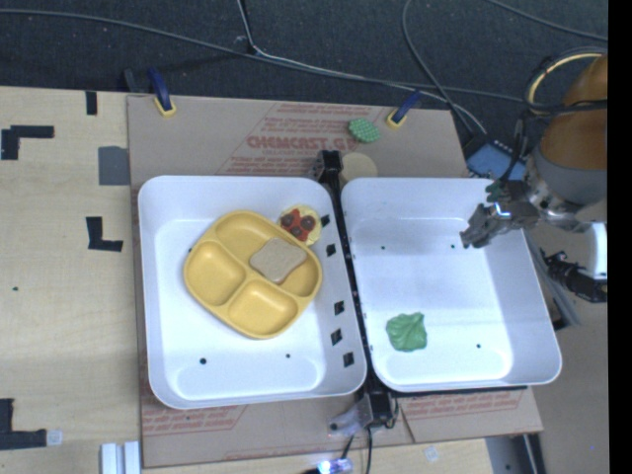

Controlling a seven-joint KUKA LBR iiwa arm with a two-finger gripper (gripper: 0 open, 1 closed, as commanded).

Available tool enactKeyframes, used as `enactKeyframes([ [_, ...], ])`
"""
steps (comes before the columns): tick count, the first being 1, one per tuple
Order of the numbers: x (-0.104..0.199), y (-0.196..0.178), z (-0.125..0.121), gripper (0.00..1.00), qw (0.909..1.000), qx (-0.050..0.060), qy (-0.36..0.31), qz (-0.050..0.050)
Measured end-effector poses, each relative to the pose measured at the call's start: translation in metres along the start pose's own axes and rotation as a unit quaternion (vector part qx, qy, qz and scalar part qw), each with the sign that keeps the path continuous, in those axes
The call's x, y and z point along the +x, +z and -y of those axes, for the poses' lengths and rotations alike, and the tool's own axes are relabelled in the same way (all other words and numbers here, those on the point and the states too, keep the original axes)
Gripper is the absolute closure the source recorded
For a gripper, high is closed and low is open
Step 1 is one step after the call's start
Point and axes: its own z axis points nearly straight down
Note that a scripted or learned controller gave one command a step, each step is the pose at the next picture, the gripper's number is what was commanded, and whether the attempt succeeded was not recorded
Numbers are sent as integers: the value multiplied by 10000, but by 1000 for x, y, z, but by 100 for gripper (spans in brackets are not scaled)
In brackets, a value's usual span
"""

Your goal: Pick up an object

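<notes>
A: Where did the green lettuce piece (406, 331) lie?
B: In the right bin (513, 294), near its front wall, alone on the white floor.
A: And the left bin (168, 294)?
B: It held a yellow divided plate (222, 275), with a slice of toast (276, 259) on the plate's middle and a small red-and-dark berry cluster (299, 224) at the plate's far edge.
A: The gripper (478, 233)?
B: Over the right bin's far right corner, well apart from the lettuce, nothing seen between its fingers; how far they stood apart I could not tell
</notes>
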Motion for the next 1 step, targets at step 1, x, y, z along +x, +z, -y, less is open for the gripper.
enactKeyframes([
  [1, 53, 7, -5, 100, 10000, 5, -20, -3],
])
